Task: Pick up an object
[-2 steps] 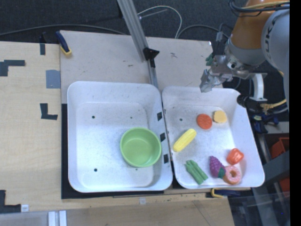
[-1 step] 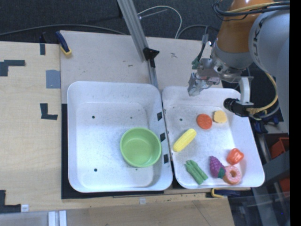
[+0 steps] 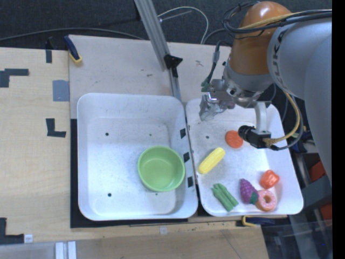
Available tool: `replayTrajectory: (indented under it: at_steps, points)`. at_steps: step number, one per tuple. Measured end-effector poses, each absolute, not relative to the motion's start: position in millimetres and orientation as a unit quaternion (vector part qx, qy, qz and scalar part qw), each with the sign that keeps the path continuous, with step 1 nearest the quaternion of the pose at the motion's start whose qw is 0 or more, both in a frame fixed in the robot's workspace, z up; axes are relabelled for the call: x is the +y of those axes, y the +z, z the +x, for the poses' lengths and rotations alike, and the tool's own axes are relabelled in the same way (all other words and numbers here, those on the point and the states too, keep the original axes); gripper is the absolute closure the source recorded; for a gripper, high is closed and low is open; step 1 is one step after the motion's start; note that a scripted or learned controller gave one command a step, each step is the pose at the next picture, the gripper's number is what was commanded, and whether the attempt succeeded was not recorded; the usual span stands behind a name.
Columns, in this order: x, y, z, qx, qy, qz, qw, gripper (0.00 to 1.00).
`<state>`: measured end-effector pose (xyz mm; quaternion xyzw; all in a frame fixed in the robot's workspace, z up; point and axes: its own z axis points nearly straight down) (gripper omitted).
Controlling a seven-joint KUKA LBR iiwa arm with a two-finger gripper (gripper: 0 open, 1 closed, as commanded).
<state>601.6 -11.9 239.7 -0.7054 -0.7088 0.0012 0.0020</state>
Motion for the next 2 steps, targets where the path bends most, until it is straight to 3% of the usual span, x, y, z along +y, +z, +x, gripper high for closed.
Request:
replayTrajectory:
  at_steps: [2]
  points:
    - [98, 218, 562.3, -0.71, 0.0013, -0.704, 0.002, 1.0]
